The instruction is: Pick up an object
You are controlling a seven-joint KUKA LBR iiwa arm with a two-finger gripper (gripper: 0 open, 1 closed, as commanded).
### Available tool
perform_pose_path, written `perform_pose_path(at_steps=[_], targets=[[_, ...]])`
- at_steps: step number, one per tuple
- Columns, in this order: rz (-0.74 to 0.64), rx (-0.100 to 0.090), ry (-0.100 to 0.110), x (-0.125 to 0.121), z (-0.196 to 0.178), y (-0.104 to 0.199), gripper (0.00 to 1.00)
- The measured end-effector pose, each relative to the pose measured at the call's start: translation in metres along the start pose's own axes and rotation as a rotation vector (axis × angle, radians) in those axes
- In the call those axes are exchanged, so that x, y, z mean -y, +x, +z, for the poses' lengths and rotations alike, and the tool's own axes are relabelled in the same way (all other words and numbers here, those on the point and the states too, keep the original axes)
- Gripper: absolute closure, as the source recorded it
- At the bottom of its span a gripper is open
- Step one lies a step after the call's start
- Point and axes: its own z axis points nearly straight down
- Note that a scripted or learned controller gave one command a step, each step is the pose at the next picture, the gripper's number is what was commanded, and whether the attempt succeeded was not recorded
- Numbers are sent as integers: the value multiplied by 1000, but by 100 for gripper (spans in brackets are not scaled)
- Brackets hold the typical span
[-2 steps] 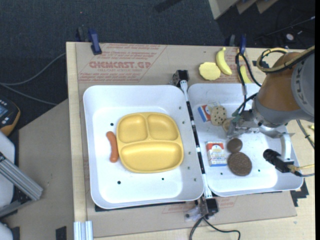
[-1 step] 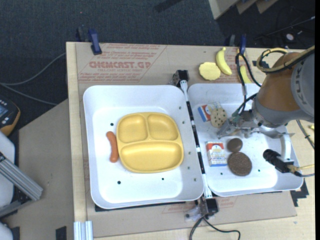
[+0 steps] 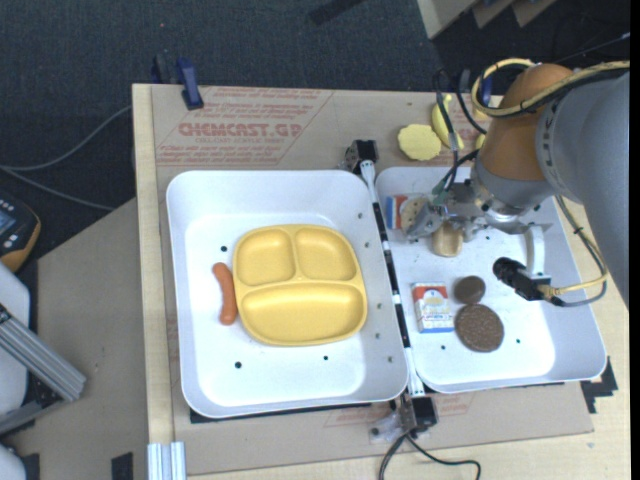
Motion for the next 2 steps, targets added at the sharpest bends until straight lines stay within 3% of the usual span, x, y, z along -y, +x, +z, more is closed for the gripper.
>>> perform_pose_path(at_steps=[1, 2], targets=[[3, 0, 2, 2, -11, -2, 100], [-1, -3, 2, 46, -103, 58, 100]])
